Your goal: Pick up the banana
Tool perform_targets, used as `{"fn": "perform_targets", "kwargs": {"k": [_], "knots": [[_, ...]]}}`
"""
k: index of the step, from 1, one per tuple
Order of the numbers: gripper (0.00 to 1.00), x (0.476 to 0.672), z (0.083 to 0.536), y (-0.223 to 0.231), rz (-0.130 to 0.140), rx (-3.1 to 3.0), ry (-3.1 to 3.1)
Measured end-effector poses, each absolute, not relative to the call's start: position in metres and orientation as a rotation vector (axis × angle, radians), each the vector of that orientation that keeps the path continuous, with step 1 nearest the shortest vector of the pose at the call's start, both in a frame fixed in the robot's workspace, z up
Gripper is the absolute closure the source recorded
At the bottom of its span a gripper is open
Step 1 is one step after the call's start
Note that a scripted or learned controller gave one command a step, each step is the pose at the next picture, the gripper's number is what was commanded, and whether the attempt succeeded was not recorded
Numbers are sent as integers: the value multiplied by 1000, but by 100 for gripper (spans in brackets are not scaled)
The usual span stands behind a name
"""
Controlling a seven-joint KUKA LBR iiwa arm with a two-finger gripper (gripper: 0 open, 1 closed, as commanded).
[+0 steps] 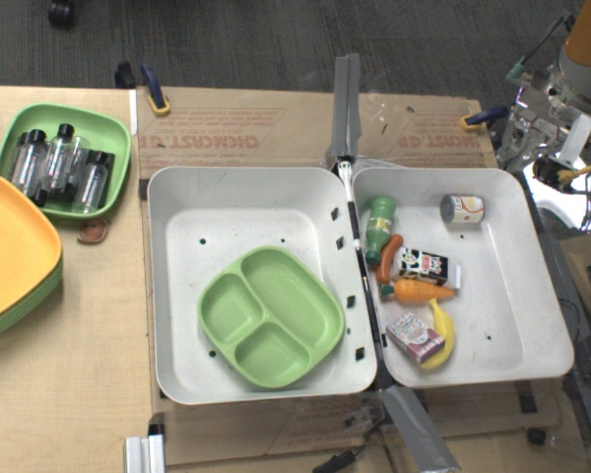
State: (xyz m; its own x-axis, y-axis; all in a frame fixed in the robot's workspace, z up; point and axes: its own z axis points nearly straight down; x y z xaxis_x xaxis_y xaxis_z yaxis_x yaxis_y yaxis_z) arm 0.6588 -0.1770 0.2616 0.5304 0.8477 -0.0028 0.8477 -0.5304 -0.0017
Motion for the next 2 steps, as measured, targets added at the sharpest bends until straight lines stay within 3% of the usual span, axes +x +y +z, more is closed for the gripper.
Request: {"fn": "perform_targets", "kwargs": {"k": [1, 2], "knots": [[100, 659, 287, -201, 8, -3033, -819], [100, 641, 257, -222, 9, -3058, -712]]}}
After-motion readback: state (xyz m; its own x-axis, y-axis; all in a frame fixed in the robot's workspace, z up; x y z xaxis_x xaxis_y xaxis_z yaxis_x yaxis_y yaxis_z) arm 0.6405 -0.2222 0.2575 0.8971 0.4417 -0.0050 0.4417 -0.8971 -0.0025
